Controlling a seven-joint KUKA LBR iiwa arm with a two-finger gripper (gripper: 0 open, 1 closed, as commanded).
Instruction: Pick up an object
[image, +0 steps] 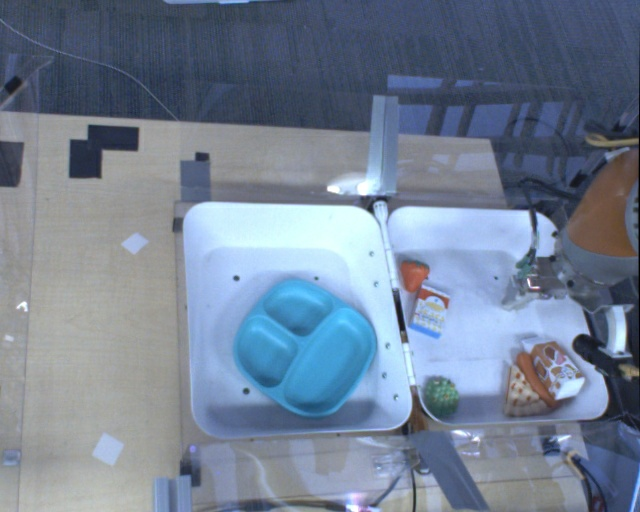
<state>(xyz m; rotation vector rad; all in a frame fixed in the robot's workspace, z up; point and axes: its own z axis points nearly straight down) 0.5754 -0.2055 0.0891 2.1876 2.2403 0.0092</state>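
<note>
Carton (429, 311) in right bin (470, 240) | label writing unreadable | gripper (527, 283) finger state: cannot tell

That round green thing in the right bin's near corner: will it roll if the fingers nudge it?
Probably, a little. The green ball looks round and bumpy, so a side push could send it rolling. It sits close against the right bin wall near the front corner, which should stop it that way. It looks small and likely light.
</note>
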